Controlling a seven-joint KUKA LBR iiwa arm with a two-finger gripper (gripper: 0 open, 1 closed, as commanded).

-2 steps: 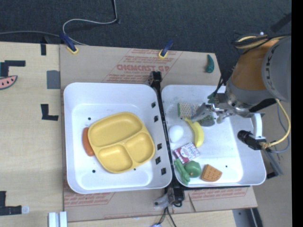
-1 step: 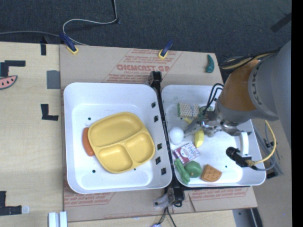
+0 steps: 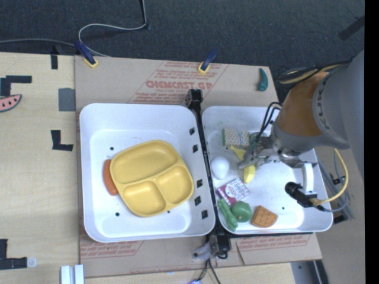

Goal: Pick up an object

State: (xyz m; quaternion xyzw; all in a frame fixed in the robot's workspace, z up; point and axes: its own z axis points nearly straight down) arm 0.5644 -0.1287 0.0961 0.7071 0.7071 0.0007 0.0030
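In the right bin (image 3: 308, 220), the gripper (image 3: 251, 161) is closed on a yellow banana-like toy (image 3: 249, 171), just right of a white egg (image 3: 219, 167), with a divided yellow plate (image 3: 151, 176) in the left bin (image 3: 95, 158).

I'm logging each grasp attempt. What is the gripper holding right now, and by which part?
It cannot be told. The gripper is low in the right bin over a small yellow object.

This looks like a robotics lab: two white bins (image 3: 95, 158) sit on a cardboard sheet (image 3: 172, 84) clamped to a wooden table (image 3: 35, 176) marked with black tape (image 3: 59, 141), cables (image 3: 112, 28) trail over dark carpet (image 3: 237, 16), and toy food (image 3: 240, 209) fills one bin.
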